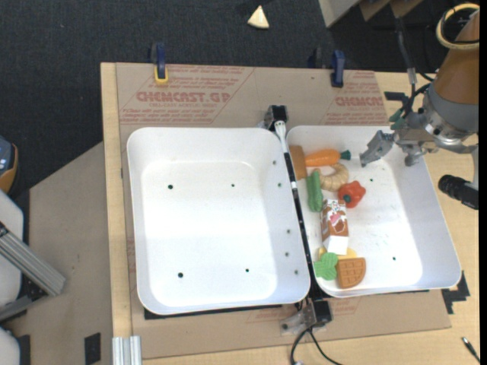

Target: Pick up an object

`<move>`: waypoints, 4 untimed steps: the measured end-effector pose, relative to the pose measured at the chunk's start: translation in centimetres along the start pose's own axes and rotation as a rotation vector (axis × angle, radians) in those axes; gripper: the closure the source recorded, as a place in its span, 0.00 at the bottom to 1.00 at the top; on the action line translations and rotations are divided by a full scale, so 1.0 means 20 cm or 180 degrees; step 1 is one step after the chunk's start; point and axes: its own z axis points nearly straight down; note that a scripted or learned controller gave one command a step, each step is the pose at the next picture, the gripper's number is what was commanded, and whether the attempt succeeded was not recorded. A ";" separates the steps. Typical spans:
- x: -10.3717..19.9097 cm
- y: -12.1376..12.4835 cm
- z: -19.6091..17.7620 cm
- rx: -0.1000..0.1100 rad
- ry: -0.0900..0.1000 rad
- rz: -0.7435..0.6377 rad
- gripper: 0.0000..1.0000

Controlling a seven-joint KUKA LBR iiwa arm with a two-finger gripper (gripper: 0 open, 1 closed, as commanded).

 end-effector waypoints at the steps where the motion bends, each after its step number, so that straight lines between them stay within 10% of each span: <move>1: 0.15 -0.17 0.59 0.0012 0.0004 0.0000 0.00; 2: 0.18 0.10 0.64 -0.0014 -0.0003 -0.0008 0.00; 3: 0.18 0.09 0.59 -0.0004 0.0000 -0.0002 1.00; 4: 0.15 0.16 0.54 0.0103 0.0024 -0.0001 1.00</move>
